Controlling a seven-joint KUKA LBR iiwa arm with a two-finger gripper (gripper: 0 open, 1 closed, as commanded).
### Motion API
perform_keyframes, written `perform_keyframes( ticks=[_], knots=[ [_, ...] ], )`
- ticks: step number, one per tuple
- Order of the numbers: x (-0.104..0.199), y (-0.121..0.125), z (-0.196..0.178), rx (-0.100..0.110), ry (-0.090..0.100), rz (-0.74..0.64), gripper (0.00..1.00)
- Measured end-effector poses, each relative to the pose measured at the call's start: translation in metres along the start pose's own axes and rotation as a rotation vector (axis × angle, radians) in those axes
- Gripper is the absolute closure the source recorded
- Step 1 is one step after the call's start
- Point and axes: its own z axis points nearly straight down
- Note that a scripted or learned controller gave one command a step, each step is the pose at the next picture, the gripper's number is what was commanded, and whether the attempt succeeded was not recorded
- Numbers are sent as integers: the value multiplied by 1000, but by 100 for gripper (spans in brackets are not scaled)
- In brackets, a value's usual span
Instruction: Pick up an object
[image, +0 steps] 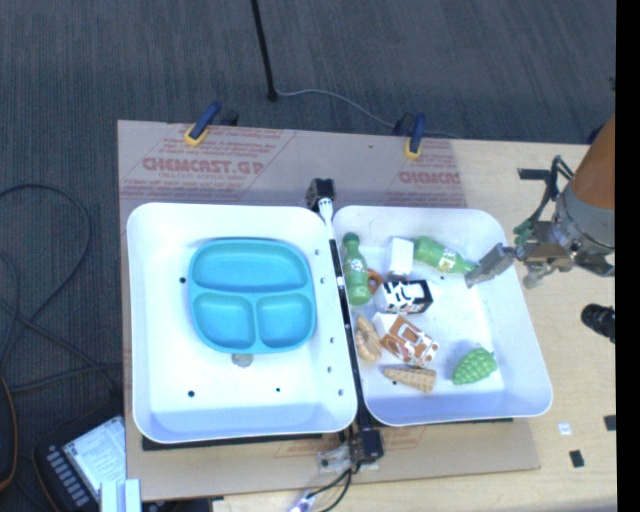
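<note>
Objects for this pick are all heaped in the right bin (520, 395), so I'm using that bin as my landmark: two green bottles, one lying along its left wall (353, 269) and one near its back (443, 257), a green grape bunch (475, 365) at its front right, a black-and-white toy (407, 294) and some tan pastry-looking pieces (408, 343) around its middle. My gripper (490, 266) sits at the bin's right rim, just beside the back bottle's cap end, and I can't tell how it's set from up here, too dark and small. My worry is that the pile is tight, so a descent could clip the rim or nudge the bottle and roll it off. Readable text: the board under the bin says "CHEMCAST GP" (203, 166) in red.
</note>
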Motion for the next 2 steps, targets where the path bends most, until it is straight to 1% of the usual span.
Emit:
perform_keyframes(
  ticks=[1,2],
  knots=[
    [36,2,147,-5,-1,0,0],
    [36,3,136,-8,-2,1,100]
  ],
)
